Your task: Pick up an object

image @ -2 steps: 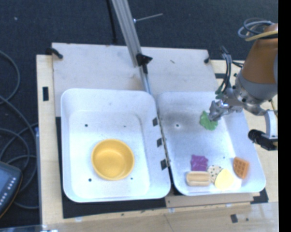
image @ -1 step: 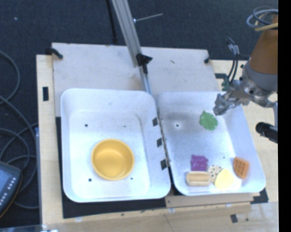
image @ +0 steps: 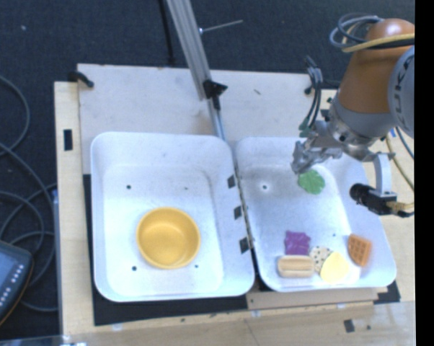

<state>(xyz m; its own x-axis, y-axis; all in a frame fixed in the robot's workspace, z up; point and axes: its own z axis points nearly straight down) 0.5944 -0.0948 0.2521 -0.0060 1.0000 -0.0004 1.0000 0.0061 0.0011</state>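
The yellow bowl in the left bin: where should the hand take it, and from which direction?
Probably grip the yellow bowl at its rim, coming straight down from above. It stands upright with its opening up, apart from the walls of the left bin, so one finger can go inside and one outside.

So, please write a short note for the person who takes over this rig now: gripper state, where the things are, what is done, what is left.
Gripper: low in the right bin, at its far side, right above the green object; grasp cannot be confirmed.
Right bin, near edge: purple piece, bread roll, cracker, yellow piece, waffle.
Left bin: yellow bowl.
Done: arm is over the green object.
Left: grip an object and lift it; nothing is visibly lifted yet.
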